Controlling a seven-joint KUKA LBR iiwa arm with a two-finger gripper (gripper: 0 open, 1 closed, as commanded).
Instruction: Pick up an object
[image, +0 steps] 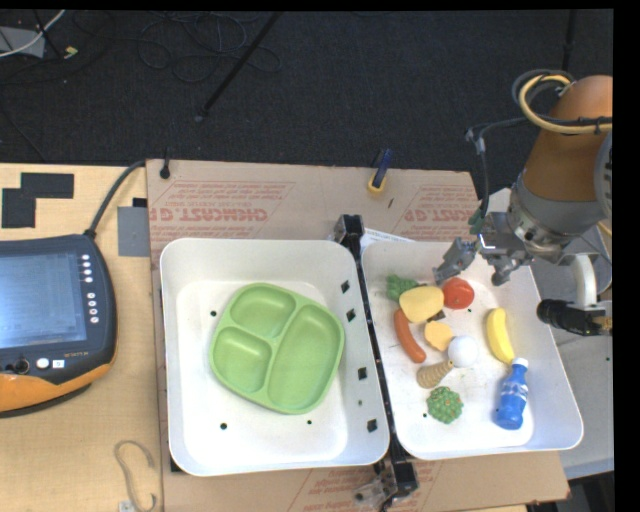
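The right bin (560, 420) holds several toy foods: a yellow lemon-like piece (421, 301), a red tomato (458, 293), an orange carrot (408, 336), a white egg (462, 350), a banana (499, 335), a broccoli floret (444, 404), a blue bottle (511, 396) and a tan cone (433, 375). My gripper (477, 262) hovers over the bin's far part, just above and right of the tomato. Its fingers are spread apart with nothing between them.
The left bin (190, 420) holds a green divided plate (277, 346). A tablet-like pendant (50, 305) lies on the bench at far left. A black clamp (350, 232) sits where the two bins meet at the back. Cardboard lies under both bins.
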